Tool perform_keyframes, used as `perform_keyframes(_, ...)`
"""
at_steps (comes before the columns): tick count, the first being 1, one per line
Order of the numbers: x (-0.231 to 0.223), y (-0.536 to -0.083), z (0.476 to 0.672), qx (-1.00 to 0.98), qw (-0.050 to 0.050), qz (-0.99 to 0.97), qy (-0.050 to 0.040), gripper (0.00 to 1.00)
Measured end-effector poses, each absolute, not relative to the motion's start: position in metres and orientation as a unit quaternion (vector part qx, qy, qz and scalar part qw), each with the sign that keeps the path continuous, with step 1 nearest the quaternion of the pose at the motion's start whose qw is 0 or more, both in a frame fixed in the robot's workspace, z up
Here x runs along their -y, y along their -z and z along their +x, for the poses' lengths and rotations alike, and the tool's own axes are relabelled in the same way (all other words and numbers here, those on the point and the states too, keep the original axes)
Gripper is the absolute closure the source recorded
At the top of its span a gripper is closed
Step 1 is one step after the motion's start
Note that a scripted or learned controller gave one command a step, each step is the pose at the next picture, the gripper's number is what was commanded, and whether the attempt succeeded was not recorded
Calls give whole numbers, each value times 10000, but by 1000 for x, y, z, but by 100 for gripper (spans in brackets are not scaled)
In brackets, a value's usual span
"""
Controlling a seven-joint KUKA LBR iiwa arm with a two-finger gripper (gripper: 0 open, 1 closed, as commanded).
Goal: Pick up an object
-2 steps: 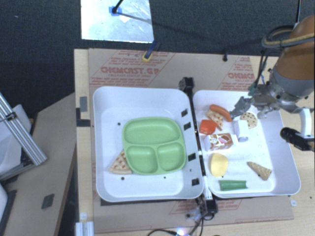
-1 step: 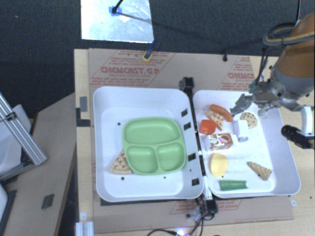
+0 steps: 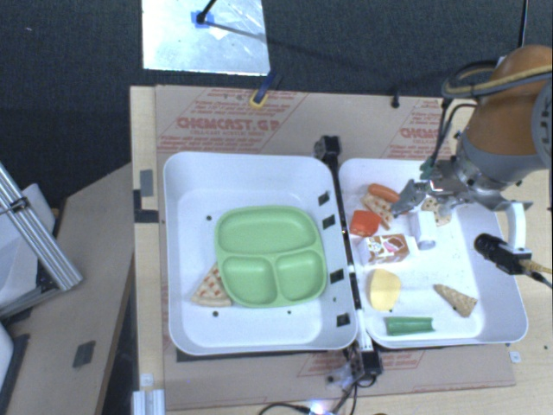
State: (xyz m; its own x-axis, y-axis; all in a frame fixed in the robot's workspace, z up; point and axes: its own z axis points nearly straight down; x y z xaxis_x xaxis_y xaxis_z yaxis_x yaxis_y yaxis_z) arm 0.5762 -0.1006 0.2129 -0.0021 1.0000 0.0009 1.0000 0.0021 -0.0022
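A tan tabletop (image 3: 104, 223) against dark carpet carries two white bins. The left bin (image 3: 186, 188) holds a green divided plate (image 3: 268, 253) and a waffle wedge (image 3: 210, 288). The arm's gripper (image 3: 423, 199) hangs over the right bin (image 3: 492, 292), jaws spread open with nothing between them, just right of the sausage (image 3: 384, 192).
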Motion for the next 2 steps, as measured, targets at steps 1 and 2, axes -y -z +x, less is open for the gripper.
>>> perform_keyframes(1,96,-151,579,7074,16,-7068,-10,0)
perform_keyframes(2,86,-98,582,7085,8,-7057,-4,0)
